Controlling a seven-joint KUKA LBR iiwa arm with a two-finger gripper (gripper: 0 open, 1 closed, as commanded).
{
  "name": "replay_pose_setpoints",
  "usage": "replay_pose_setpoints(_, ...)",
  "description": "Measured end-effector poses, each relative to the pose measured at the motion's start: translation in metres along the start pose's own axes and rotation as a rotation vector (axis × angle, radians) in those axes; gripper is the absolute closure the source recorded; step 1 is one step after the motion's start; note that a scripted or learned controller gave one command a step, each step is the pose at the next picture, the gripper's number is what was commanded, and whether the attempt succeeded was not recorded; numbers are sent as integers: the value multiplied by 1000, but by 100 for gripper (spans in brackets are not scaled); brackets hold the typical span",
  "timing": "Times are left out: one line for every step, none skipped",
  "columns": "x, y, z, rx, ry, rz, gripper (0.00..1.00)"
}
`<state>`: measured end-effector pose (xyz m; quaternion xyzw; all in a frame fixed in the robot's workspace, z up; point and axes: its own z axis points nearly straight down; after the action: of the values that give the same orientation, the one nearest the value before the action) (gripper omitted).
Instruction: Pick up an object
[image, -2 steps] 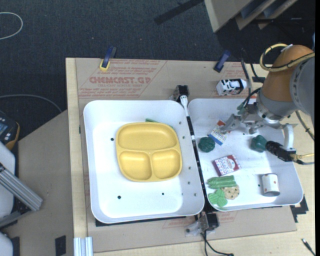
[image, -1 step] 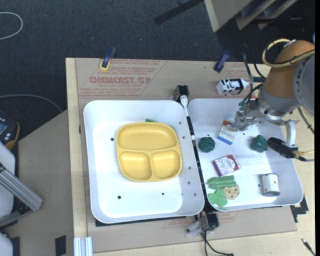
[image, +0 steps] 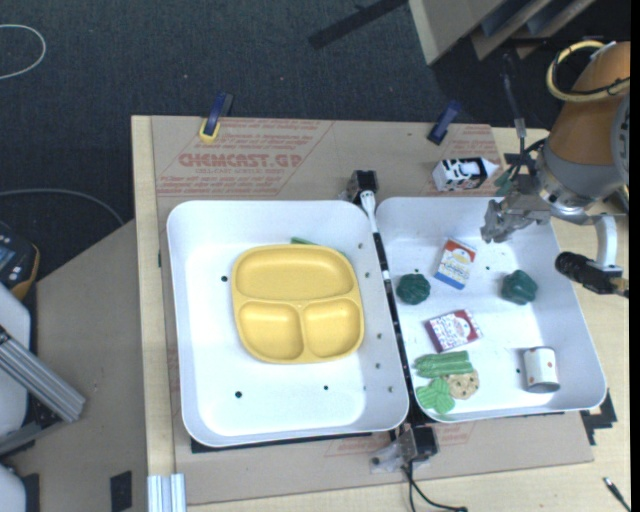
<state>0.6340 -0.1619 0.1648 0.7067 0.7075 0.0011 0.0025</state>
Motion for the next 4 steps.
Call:
replay_pose_setpoints(0,1,-53,-1,0,0,100)
replay_pose_setpoints(62,3,-51,6,4,-5,100)
replay_pose_setpoints(113,14,-47,4,3,-5,100)
replay_pose_setpoints(153,17,-71,1,2,-2,100)
